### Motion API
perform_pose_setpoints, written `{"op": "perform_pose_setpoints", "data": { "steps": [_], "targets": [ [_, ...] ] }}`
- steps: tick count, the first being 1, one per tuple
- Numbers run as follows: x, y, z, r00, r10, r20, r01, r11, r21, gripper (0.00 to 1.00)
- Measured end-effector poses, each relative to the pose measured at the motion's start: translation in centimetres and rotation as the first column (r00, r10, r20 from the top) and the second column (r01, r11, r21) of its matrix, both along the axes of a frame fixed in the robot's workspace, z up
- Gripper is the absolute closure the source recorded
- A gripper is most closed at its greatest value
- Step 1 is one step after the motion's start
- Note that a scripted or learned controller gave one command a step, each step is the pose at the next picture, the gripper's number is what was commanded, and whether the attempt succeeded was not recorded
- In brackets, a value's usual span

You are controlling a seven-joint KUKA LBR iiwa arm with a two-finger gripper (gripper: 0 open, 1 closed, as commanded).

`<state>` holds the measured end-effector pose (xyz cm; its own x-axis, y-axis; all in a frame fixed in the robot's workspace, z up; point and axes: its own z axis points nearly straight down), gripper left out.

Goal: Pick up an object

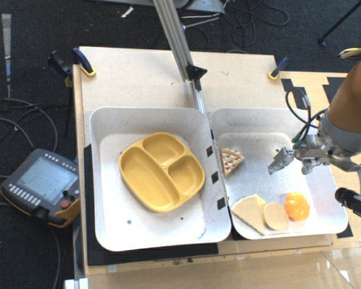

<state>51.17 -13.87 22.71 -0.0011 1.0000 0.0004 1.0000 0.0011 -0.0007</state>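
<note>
Orange ball [297, 207], pincer [292, 161] above, apart

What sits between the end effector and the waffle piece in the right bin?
Nothing: in the camera view, the stretch of right bin floor between the end effector and the waffle piece is bare white.

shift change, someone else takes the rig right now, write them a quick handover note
Gripper: above the right bin, nothing seen held.
Right bin: waffle piece by the left wall; orange ball, round beige slice and pale wedge along the front.
Left bin: yellow divided plate.
Done: nothing lifted yet.
Left: pick any one object; the orange ball looks nearest to the gripper.
</note>
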Motion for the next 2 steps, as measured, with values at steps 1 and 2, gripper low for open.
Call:
{"op": "perform_pose_setpoints", "data": {
  "steps": [1, 2],
  "targets": [
    [0.0, 0.0, 0.0, 1.0, -0.001, 0.0, 0.001, 1.0, 0.0, 0.0],
    [-0.4, -0.6, -6.2, 1.0, -0.003, -0.006, 0.003, 1.0, 0.001, 0.0]
  ]
}}
